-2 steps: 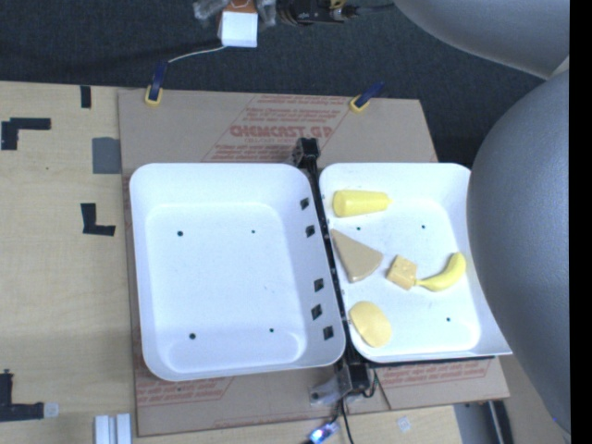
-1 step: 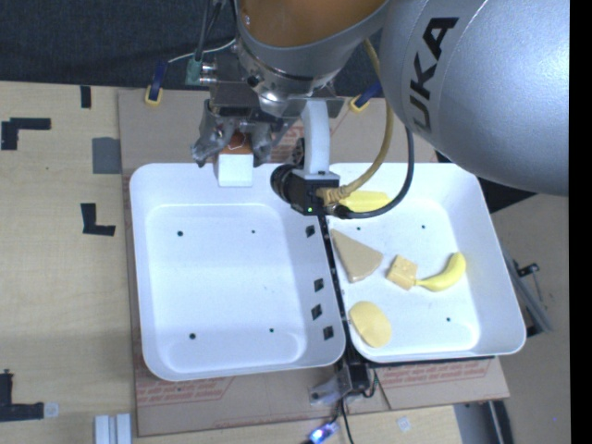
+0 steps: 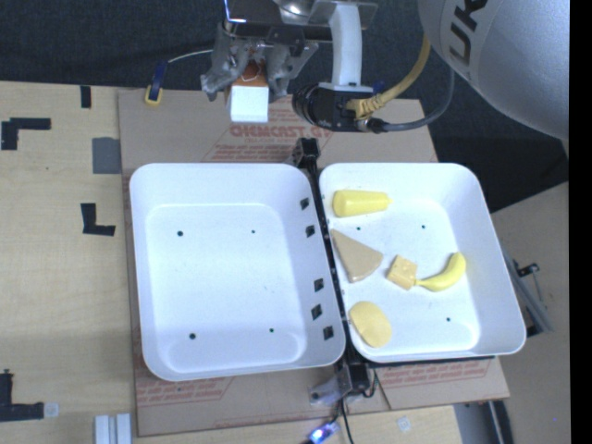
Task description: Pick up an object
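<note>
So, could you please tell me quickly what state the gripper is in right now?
Gripper: shut on the white block, held up above the far edge of the left bin.

Counter (image 3: 55,276) was pale wood with dark angular markings at its left; a brown cardboard sheet (image 3: 176,128) lay flat on it; two white bins sat on the sheet, touching: left bin (image 3: 139,248), right bin (image 3: 490,248).
</note>
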You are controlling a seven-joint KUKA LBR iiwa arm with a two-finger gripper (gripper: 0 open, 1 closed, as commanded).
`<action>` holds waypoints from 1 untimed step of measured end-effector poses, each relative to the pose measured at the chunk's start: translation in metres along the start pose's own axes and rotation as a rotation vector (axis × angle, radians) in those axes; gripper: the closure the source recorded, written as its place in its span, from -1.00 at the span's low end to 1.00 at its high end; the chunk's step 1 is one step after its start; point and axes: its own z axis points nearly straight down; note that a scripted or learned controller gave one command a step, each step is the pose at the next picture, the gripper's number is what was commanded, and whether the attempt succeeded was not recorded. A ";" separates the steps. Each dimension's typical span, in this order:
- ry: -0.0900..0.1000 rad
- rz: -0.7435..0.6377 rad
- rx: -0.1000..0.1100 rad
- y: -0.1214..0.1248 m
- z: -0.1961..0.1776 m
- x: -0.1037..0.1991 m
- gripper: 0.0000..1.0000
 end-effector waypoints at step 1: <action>-0.004 0.003 0.005 0.036 0.011 -0.001 1.00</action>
